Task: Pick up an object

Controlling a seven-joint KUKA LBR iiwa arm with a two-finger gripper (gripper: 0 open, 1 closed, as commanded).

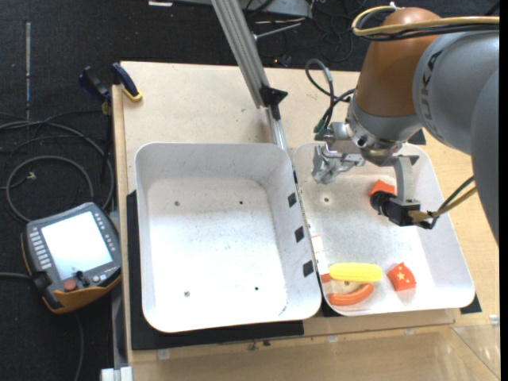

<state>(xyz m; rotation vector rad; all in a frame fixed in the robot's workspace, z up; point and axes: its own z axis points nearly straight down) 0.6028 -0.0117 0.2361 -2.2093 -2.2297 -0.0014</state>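
Note:
The right bin (444, 236) holds several small items. A yellow piece (355, 272) lies near its front edge, with an orange curved piece (351, 294) just in front of it. To their right sits a small red piece (402, 276). An orange-red piece (382, 187) lies near the bin's back right, partly hidden by a black fitting (401, 210) on the arm's cable. My gripper (325, 169) hangs over the back left corner of the right bin, apart from all these items, with nothing seen in it.
The left bin (151, 173) stands beside the right one, their walls meeting at a ridge (300, 221). A slanted aluminium pole (242, 50) rises behind the bins. A teach pendant (71, 252) lies off the bench at left. A blue and yellow clamp (123, 82) grips the back left corner.

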